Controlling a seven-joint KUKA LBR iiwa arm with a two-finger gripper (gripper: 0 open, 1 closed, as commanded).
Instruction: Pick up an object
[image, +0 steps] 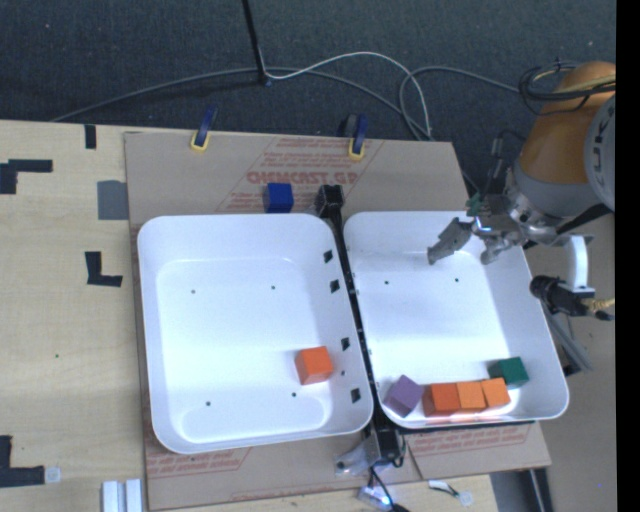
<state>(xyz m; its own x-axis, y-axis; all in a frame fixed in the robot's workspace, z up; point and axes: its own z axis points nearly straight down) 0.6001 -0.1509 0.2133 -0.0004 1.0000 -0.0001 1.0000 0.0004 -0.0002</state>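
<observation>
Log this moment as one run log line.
hand: open, above right white bin, holding nothing | small orange cube: left white bin | task: not yet done

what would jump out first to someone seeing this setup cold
Probably the row of blocks along the near wall of the right bin: a purple one, three orange, a green one at the far end. Next, the lone orange cube in the left bin. The claw hovers open over the right bin's far right corner, holding nothing.
</observation>
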